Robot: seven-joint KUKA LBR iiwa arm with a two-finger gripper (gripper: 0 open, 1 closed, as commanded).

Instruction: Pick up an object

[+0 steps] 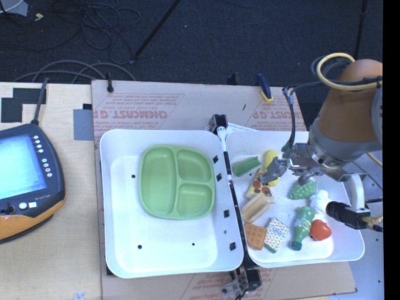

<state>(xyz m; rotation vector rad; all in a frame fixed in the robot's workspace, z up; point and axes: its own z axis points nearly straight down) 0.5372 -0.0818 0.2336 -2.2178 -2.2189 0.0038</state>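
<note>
The right bin (350,250) holds several toy foods: a green cucumber (245,165), a yellow banana (270,157), a bread roll (257,207), a waffle (255,235), a patterned packet (276,233), a green bottle (302,225), a red tomato (320,230) and green grapes (302,189). My gripper (274,172) hangs low over the upper middle of this bin, just below the banana and right of the cucumber, beside a small orange piece (257,185). Nothing shows as lifted in it.
The left bin (125,242) carries a green divided plate (176,181). A black divider (226,186) runs between the bins. A teach pendant (25,174) lies on the bench at far left. The arm's body (350,117) overhangs the right bin's far corner, with a black cable fitting (340,212) by the tomato.
</note>
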